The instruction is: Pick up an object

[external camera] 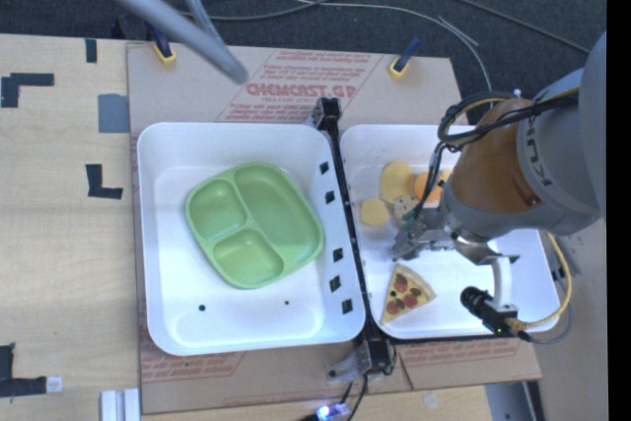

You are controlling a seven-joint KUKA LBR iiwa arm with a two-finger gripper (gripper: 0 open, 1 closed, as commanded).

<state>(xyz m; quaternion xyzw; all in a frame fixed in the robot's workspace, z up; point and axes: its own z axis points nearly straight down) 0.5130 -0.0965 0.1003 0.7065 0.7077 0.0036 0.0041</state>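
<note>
inside the right bin (552, 286), toward its 6 o'clock edge, a pizza slice (404, 294) lies with its tip pointing to 11 o'clock, just below the end effector (409, 245); two yellow pieces (395, 179) sit at 12 o'clock. the left bin (163, 242) holds a green divided tray (254, 224).

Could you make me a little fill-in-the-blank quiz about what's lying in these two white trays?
1. The green divided plate lies in the ____ bin of the view.
2. That plate has ____ compartments.
3. The toy pizza slice lies in the ____ bin of the view.
4. The pincer hangs over the ____ bin of the view.

Missing words: left; three; right; right
</note>
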